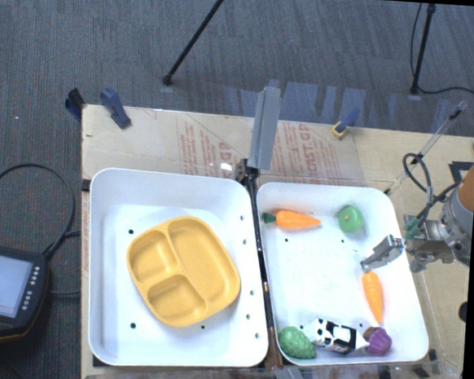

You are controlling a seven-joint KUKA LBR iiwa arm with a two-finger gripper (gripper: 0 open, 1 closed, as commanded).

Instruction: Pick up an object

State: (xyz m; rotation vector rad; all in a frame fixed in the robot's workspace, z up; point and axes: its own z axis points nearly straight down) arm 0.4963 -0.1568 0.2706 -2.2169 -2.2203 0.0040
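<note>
A: Start at the near rim. What sits there?

B: Along the right bin's (274,253) near edge, from 7 to 5 o'clock: a green lumpy toy (296,342), a black-and-white toy cow (336,336), and a purple toy (379,341), the cow just beside the other two. Farther in, at about 4 o'clock, an orange toy carrot (373,296) lies lengthwise.

A: And the end effector?

B: The end effector (381,254) hangs at the bin's 3 o'clock side, just beyond the carrot's far tip. Nothing lies between its fingers; whether they are parted or closed I cannot tell.

A: Farther still?

B: A second carrot (295,221) at 11 o'clock and a green apple (351,219) at 1 o'clock. The left bin (102,239) holds a yellow divided plate (183,268). Both bins rest on the surface (167,138).

A: What might go wrong?

B: My guess: the nearest carrot lies close to the right wall, so a descent slightly off could strike the rim, or pinch only the tapered tip and let it slip out. The crowded near-edge cluster could also get nudged instead of grasped.
</note>
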